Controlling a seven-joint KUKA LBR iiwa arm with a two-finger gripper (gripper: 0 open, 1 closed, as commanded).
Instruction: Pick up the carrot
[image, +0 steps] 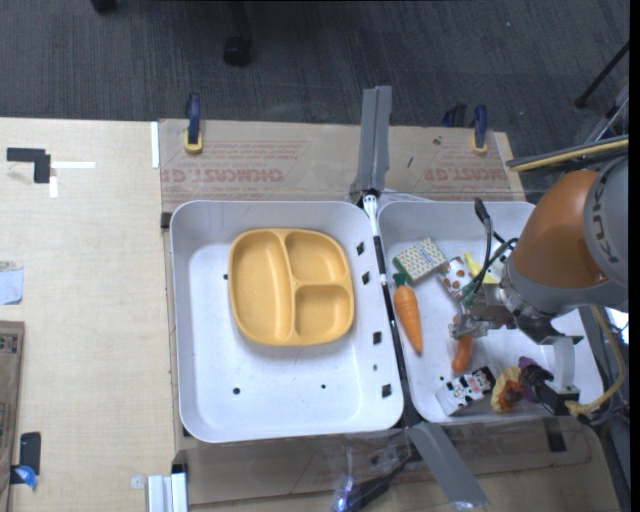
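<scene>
Red lettering printed on the cardboard sheet (300, 160) behind the bins reads "CHEMCAST GP" upside down from this camera (the same red print repeats on the right part of the sheet, too faint there to spell out). 2 blue-handled clamps pin that sheet to the bench, 1 at the left (192, 125) and 1 at the right (479, 128). The 2 shallow white bins sit side by side: the left bin (200, 380) carries 1 yellow plate (292, 286) with 3 compartments, and the right bin (425, 400) carries the small toys. The carrot (405, 310), 1 orange root with a green top, lies near the right bin's left wall, its leafy end pointing toward the back and its tip toward the front. Just beside its top sits 1 small patterned box (420, 258), and next to that a small white and red item (455, 275), too small to name. A second orange piece (462, 352) stands just under the gripper (467, 326), apart from the carrot; whether the gripper grips it or is spread I cannot tell. 1 black-and-white spotted toy (467, 385) rests near the front wall, with 1 yellow, red and purple cluster (508, 385) to its right. The arm's orange band (555, 235) hangs over the bin's right side.
</scene>
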